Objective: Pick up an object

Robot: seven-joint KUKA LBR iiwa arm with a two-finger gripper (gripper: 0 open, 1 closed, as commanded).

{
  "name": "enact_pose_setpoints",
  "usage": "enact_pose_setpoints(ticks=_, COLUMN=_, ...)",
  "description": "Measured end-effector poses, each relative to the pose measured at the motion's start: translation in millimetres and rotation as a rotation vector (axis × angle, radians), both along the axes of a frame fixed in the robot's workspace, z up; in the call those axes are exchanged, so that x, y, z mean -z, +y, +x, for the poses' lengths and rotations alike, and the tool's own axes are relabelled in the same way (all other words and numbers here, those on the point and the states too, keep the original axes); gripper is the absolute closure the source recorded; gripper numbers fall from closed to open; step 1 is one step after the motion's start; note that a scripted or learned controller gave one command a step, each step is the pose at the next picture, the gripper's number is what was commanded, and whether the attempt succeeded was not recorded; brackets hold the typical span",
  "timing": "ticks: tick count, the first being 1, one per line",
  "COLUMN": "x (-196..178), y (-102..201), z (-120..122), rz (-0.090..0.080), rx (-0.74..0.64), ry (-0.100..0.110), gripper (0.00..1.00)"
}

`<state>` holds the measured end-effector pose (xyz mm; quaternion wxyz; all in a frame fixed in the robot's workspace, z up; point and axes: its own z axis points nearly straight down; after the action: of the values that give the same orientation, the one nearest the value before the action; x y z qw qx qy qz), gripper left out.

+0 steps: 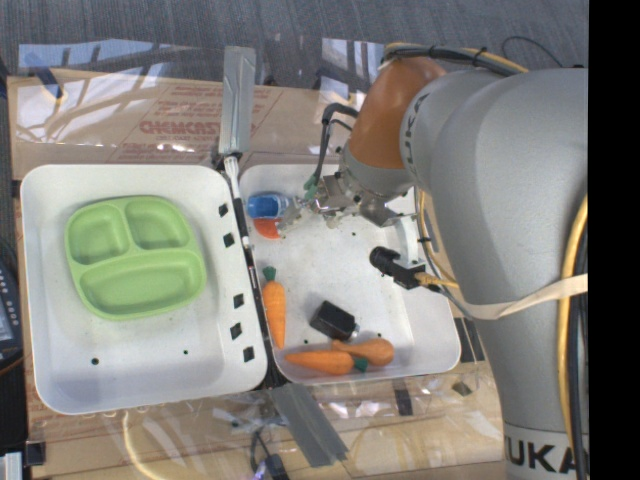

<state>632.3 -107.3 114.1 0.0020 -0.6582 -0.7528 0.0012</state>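
My gripper point(318, 205) hangs low over the back of the right bin point(425, 353), under the orange band of the arm point(385, 118). Just to its left lies a small blue object point(265, 206), with a red-orange piece point(268, 229) right in front of it, both against the bin's left wall. An upright-lying carrot point(273, 313) rests along that wall further forward. A black block point(333, 320) sits near the bin's front, and two more carrots point(320, 362) point(373, 351) lie side by side at the front edge. Nothing shows between the gripper's tips.
The left bin point(40, 268) holds a green divided plate point(135, 256). The arm's grey body point(500, 218) covers the right bin's right side. A black part of the arm point(395, 266) juts over the bin's middle. Cardboard and tape lie behind the bins.
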Motion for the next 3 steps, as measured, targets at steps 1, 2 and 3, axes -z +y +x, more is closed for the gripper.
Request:
enact_pose_setpoints(ticks=1, x=24, y=-1, z=-64, rz=0.001, rx=-0.020, ry=0.001, gripper=0.00)
enact_pose_setpoints(ticks=2, x=-7, y=-40, z=-31, rz=-0.001, rx=0.041, ry=-0.003, gripper=0.00)
enact_pose_setpoints(ticks=3, x=23, y=-26, z=-101, rz=0.000, rx=0.116, ry=0.001, gripper=0.00)
